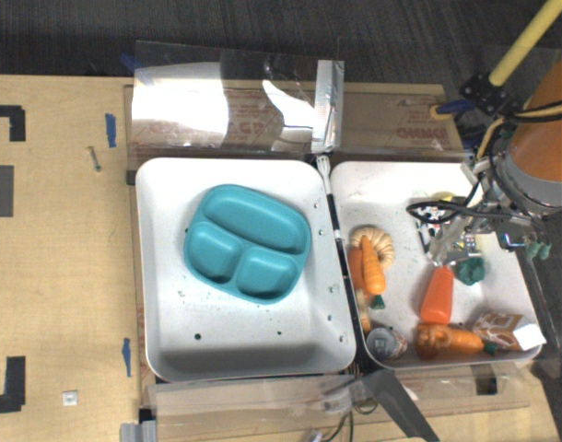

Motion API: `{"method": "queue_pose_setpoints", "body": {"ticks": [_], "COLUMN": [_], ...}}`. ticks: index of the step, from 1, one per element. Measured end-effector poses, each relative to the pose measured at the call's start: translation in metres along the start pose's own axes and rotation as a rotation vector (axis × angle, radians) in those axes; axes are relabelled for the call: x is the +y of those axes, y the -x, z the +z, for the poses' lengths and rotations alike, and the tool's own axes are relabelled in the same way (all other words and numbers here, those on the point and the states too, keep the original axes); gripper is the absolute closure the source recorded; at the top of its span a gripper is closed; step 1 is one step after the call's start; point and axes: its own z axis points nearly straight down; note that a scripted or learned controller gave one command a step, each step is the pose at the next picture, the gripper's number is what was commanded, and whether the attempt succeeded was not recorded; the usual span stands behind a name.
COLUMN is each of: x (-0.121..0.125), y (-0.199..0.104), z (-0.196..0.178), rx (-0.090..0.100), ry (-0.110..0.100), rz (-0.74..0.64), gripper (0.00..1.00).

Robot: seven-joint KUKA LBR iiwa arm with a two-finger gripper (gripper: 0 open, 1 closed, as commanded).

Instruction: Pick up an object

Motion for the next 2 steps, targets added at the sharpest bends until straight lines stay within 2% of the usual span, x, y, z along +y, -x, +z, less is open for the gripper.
{"method": "queue_pose_setpoints", "body": {"ticks": [1, 2], "x": [0.0, -0.029], "y": [-0.002, 0.057], "z": [0.004, 0.116], "rx": [0.009, 0.018], "ry": [0.002, 0.004], "rz": [0.001, 0.036], "gripper": [0.0, 0.0]}}
